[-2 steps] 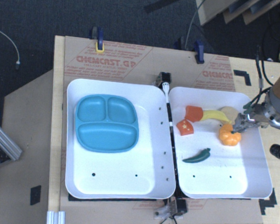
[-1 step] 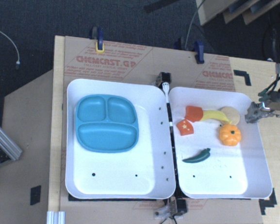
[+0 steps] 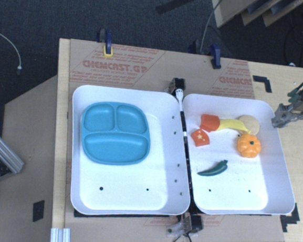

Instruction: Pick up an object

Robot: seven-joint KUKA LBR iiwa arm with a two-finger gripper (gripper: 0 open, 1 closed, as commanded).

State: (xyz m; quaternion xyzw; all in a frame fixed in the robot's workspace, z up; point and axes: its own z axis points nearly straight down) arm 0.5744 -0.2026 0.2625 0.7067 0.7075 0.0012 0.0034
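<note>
Grey two-finger gripper (image 3: 286,115) sits at the frame's right edge, jaw state impossible to tell; round orange plastic pumpkin (image 3: 249,146) lies just lower-left, nearest target.

Gripper (image 3: 281,117): reaching in from the right edge of the camera view, hanging low at mid-height, tip pointing left and slightly down; finger state not discernible; wrist cabling trailing above.
</note>
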